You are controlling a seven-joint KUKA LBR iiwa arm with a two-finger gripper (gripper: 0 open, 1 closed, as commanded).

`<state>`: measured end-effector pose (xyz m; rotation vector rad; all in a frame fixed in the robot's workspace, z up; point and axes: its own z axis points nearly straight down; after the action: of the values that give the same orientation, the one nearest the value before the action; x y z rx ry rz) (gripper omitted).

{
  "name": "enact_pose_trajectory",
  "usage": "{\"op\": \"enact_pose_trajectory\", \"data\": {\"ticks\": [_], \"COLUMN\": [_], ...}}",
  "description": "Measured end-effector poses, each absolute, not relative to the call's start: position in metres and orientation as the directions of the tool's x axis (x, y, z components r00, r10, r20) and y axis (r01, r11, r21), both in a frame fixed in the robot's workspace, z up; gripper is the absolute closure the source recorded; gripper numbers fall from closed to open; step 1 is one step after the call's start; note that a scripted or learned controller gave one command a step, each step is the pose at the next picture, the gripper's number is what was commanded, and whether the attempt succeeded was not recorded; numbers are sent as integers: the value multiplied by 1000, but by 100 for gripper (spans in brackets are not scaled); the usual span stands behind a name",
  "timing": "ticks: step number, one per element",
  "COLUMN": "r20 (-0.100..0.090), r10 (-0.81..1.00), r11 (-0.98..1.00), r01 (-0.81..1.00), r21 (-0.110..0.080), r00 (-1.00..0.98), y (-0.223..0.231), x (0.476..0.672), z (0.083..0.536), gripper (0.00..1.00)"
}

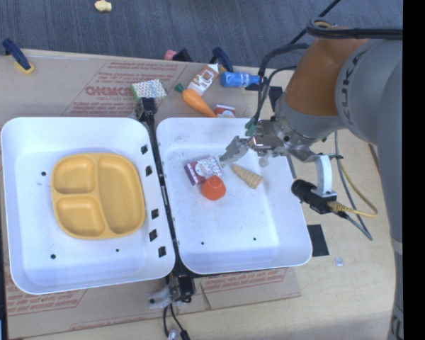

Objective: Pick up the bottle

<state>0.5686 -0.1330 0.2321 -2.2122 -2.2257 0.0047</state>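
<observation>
The bottle [204, 169], small and dark red with a white label, lay on its side in the right bin [234, 250], in the bin's upper middle part. A round red-orange toy [213, 188] touched its lower right end. Just to the right of both lay a pale cone [247, 178], tip pointing up and left.

The gripper [235, 151] hung low over the same bin, just beside the bottle's upper right and above the cone, apart from the bottle. Whether the gripper was spread or pressed together could not be told from this angle, and nothing could be seen held in it. The arm [326, 76] reached in from the right, its orange band over the bin's far right corner.

The left bin [21, 261] held a yellow divided plate [98, 194]. Behind the bins, on the cardboard [92, 83] that covered the desk [354, 289], lay a carrot [197, 103], a white and orange container [202, 79] and a blue object [235, 80].
</observation>
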Motion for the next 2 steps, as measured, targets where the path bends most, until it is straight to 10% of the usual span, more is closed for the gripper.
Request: {"op": "enact_pose_trajectory", "data": {"ticks": [1, 2], "r20": [1, 0], "r10": [1000, 967], "r11": [11, -255], "r01": [1000, 967], "r21": [-7, -7], "r00": [-11, 255], "y": [-133, -101], "x": [569, 522], "z": [242, 163], "gripper": [100, 100]}}
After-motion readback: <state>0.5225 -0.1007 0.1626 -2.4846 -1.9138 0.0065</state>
